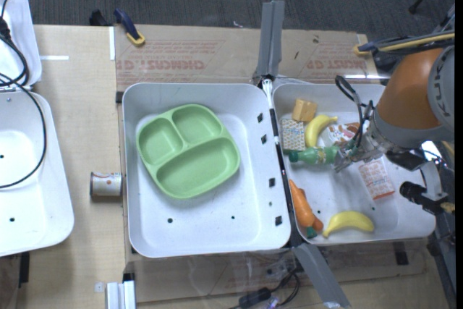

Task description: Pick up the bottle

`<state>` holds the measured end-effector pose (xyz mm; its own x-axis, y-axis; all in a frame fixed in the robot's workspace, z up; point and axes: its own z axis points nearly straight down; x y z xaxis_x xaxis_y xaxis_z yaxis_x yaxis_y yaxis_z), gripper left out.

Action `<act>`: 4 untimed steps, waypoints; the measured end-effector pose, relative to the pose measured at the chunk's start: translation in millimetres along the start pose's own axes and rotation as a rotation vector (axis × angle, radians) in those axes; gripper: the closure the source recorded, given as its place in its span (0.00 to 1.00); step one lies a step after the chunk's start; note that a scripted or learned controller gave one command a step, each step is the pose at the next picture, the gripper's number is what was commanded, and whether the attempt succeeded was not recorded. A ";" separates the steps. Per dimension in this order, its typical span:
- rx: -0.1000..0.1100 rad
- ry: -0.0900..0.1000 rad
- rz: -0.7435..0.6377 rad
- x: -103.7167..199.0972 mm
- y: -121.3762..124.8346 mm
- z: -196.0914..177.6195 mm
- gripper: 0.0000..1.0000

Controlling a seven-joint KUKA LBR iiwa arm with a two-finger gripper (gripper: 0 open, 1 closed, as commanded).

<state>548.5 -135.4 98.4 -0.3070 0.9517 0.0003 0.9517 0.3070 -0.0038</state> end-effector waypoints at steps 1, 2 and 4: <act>-0.001 0.000 0.092 12.3 65.5 7.9 1.00; 0.000 0.000 0.405 13.8 58.7 8.0 1.00; 0.016 0.001 0.513 5.0 95.9 9.6 0.00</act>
